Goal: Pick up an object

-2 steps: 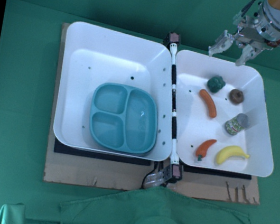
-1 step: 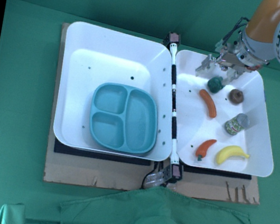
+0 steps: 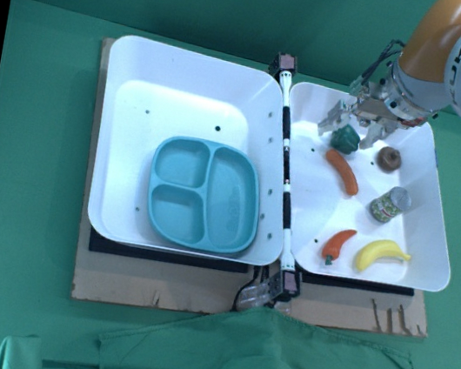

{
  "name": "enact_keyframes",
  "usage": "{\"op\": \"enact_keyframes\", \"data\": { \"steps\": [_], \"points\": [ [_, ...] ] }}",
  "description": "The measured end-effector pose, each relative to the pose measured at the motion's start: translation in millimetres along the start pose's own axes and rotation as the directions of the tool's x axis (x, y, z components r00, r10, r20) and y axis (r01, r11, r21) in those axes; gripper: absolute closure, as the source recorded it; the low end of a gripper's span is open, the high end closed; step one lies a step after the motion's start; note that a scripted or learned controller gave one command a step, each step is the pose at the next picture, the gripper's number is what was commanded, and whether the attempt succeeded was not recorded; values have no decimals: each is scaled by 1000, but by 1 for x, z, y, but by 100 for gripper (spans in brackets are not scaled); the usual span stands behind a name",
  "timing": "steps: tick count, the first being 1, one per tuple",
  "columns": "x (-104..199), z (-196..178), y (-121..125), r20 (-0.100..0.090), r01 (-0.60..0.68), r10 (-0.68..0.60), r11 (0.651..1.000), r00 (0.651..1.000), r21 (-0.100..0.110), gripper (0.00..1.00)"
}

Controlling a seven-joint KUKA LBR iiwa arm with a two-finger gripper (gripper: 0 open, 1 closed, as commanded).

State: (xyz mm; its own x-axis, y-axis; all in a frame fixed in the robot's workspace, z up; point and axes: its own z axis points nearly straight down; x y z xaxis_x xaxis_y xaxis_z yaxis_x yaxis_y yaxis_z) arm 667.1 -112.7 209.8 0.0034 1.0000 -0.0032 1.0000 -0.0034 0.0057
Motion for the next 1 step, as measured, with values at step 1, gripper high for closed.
{"op": "enact_keyframes", "data": {
  "steps": [1],
  "points": [
    [-1,-13,2,2,-3,3,1000,1000,-7,100]
  ]
}}
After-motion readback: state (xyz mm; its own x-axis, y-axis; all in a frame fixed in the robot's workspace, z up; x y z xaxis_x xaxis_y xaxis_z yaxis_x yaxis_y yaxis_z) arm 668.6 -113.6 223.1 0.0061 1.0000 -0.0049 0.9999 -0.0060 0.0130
